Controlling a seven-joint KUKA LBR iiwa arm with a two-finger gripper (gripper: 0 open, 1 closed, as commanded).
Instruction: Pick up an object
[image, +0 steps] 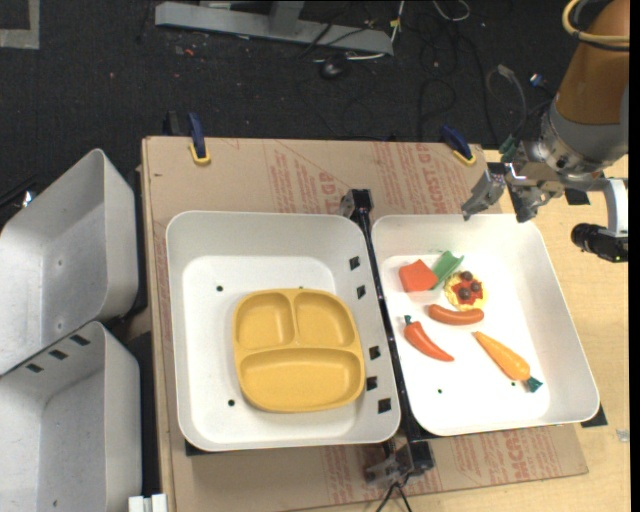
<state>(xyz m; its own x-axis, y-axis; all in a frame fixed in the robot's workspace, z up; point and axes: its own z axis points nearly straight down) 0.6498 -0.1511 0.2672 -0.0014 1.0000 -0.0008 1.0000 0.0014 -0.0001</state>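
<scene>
The right bin (560, 300) holds several toy foods: an orange-red wedge (416, 275), a green piece (447, 264), a small pizza slice (466, 290), a sausage (455, 316), a red chili pepper (427, 340) and an orange carrot (504, 358). My gripper (503, 197) hangs open above the far edge of the right bin, up and to the right of the foods, with nothing between its fingers.
The left bin (195, 300) bears a yellow divided plate (298, 349). A black divider (375, 300) runs between the bins. Two spare white bins (60, 300) lie off the bench's left side. Cables trail on the dark floor behind.
</scene>
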